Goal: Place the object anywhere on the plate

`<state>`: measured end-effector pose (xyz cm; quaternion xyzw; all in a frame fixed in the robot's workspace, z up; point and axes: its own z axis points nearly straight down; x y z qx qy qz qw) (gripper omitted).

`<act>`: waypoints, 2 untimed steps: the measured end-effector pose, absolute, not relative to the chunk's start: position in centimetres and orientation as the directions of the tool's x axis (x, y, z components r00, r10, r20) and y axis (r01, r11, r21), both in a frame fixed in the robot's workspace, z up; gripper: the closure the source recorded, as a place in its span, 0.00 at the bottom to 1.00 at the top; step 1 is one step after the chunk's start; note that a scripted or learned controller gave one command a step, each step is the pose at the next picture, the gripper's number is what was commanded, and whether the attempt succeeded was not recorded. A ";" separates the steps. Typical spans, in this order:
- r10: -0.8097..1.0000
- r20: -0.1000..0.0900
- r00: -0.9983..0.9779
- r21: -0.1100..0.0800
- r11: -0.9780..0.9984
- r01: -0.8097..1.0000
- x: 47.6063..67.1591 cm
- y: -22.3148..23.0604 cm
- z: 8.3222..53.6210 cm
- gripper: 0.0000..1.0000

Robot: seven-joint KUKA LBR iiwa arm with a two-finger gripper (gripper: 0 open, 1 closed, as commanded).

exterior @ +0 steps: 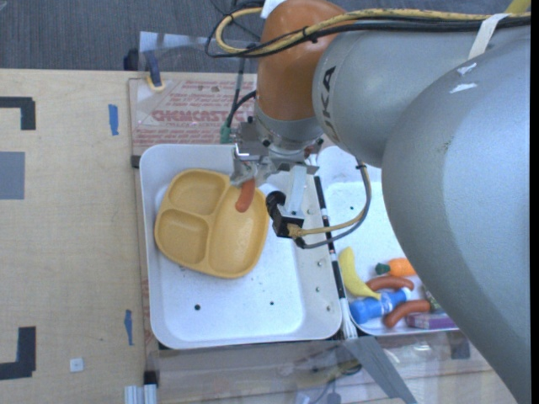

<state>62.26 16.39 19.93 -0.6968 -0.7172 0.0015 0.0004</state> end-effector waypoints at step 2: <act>1.000 -0.002 -0.009 -0.007 0.009 1.000 59.7 19.6 18.0 0.00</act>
